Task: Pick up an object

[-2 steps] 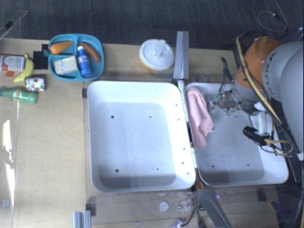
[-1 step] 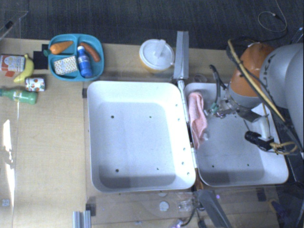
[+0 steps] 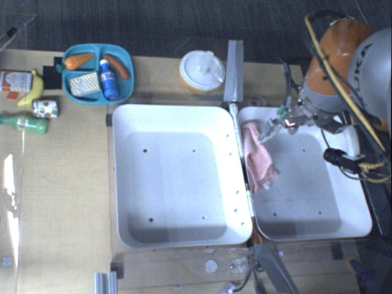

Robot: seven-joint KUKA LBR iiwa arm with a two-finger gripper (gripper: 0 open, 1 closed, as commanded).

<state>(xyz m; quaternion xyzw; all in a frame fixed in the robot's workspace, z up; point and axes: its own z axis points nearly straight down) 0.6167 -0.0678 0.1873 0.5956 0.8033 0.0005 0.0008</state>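
and here we are over the bench, two white bins side by side, the left bin (image 3: 174, 176) wide and the right bin (image 3: 312, 188) under the arm. the arm (image 3: 349, 54) leans in from the right, orange band bright above the wrist, cables looping down its flank. the gripper (image 3: 272, 129) sits low over the upper left part of the right bin, pointing toward the divider between the bins. right at its tip is the pink cloth (image 3: 257, 158), crumpled and draped along the left wall of the right bin, its upper end bunched up near the top rim and its lower end trailing down toward the middle of that wall. the gripper's tip looks to be touching the cloth's upper edge, but whether the fingers are apart, together or pinched on the fabric, i cannot tell; the shapes there are too small and blurred. off to the far left on the wooden bench (image 3: 61, 195), a blue divided tray (image 3: 125, 78) carries toy food, with a banana (image 3: 32, 90), a small can (image 3: 45, 108) and a green bottle (image 3: 24, 124) beside it. behind the bins, a round white lidded container (image 3: 202, 71) stands next to a grey upright post (image 3: 233, 72).
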